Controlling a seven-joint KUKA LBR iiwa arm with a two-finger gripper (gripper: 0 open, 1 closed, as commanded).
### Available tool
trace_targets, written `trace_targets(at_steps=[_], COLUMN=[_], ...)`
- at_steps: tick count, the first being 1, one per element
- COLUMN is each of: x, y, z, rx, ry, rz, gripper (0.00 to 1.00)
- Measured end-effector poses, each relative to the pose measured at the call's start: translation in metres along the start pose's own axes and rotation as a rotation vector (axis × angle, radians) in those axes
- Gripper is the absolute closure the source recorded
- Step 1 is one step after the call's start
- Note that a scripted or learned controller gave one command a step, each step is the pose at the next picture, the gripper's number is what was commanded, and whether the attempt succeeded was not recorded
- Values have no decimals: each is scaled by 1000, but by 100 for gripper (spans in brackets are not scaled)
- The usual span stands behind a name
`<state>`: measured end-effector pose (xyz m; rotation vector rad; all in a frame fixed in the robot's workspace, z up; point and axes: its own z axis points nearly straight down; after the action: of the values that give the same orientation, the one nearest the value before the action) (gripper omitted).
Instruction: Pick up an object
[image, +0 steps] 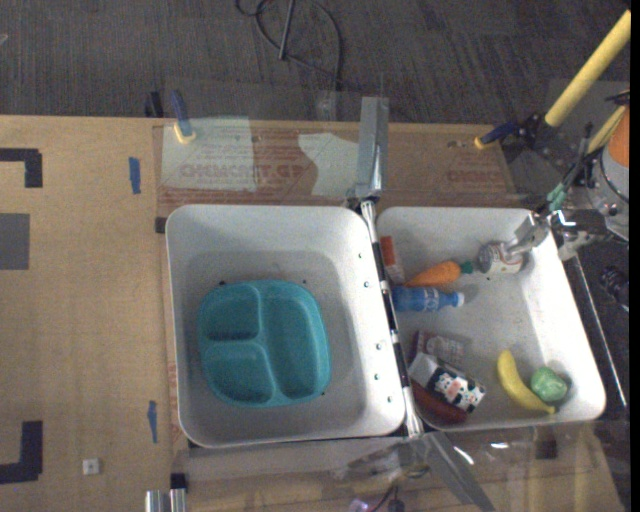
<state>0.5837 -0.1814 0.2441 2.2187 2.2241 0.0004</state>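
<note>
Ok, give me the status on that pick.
Done: the gripper is down in the right bin, beside the carrot. In hand: nothing visibly held; whether it has closed is unclear. Left: the grasp and lift. The blue bottle, banana and carrot all lie on the bin floor.

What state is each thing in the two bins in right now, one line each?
Teal divided plate: flat in left bin, compartments bare.
Blue bottle: on its side, right bin.
Carrot: lying beside the bottle.
Banana: lying flat, next to green object.
Gripper: low over right bin, near the carrot.
</note>
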Motion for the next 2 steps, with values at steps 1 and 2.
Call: trace_targets(at_steps=[1, 2], x=[-43, 20], y=[-73, -94], z=[106, 156], rx=[1, -8], ry=[1, -4], rz=[85, 26], gripper=[0, 0])
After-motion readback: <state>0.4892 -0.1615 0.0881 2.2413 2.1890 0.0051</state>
